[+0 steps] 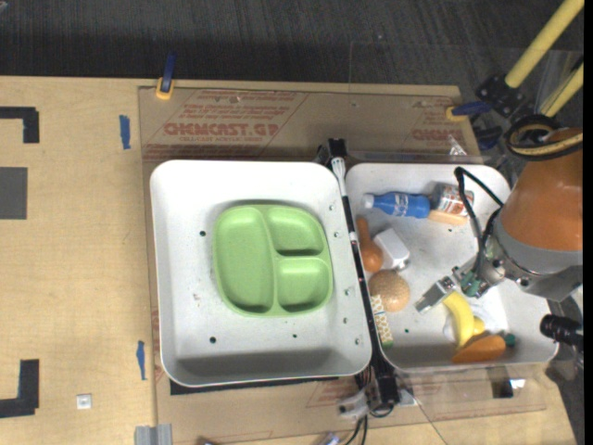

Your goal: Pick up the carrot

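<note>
One fixed camera looks down at a slant on the bench (74, 276) from above. Both white bins (185, 248) sit mid-frame, fairly near. The arm (547, 211) enters from the right.

1. The left bin (176, 248) holds a green divided plate (273, 258) at its centre.
2. In the right bin (422, 341), the carrot (482, 347) lies at about 5 o'clock, touching a yellow banana (462, 315) just above it.
3. The gripper (447, 289) hangs at about 3 o'clock, just beside the banana's upper end; nothing shows between its fingers.
4. A blue bottle (400, 204) lies at 12 o'clock.
5. A brown round fruit (390, 292) sits at 8 o'clock.
</note>
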`<state>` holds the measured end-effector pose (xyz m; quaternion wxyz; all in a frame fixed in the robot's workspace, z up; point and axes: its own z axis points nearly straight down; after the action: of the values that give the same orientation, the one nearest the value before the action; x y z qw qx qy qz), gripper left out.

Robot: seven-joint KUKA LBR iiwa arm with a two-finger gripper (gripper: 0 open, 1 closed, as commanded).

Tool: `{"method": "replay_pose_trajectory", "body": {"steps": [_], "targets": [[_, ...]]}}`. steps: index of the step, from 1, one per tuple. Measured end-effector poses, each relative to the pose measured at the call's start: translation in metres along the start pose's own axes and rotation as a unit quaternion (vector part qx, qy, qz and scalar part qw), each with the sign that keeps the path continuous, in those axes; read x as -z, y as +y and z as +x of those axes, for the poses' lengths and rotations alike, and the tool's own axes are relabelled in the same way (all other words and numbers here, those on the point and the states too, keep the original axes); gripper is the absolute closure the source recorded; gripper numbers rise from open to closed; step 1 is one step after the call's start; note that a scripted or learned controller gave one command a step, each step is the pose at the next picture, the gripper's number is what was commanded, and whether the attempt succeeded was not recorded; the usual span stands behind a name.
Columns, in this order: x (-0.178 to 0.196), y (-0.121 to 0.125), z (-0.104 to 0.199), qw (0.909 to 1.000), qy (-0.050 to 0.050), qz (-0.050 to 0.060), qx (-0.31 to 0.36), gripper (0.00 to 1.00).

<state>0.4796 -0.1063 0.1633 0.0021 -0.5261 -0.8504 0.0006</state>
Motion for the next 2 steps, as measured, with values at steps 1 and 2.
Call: {"method": "replay_pose_trajectory", "body": {"steps": [1, 2], "targets": [[-0.067, 0.004, 0.004, 0.9998, -0.004, -0.005, -0.022, 0.00], [-0.074, 0.070, -0.029, 0.9768, -0.004, -0.007, -0.214, 0.00]]}}
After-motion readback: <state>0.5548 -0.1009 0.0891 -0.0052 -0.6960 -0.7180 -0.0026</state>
